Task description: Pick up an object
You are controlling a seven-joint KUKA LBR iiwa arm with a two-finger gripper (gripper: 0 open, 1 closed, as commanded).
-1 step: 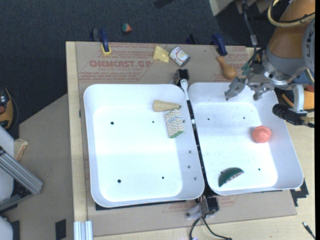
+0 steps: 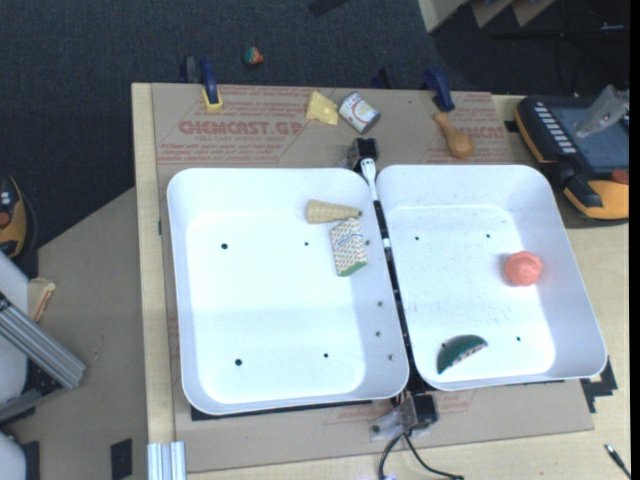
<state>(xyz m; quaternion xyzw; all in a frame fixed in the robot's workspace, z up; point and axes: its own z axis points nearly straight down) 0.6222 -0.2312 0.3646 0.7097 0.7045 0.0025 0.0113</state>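
Camera view: left bin [image 2: 200,298] holds cone [image 2: 331,211]; right bin [image 2: 560,318], pink ball [image 2: 522,268].

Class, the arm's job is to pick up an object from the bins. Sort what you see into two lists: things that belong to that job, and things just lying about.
Belong to the job:
left bin
right bin
tan cone
patterned oval piece
pink ball
dark green curved piece

Just lying about:
yellow wedge
small white box
wooden-handled tool
small coloured ball on the carpet
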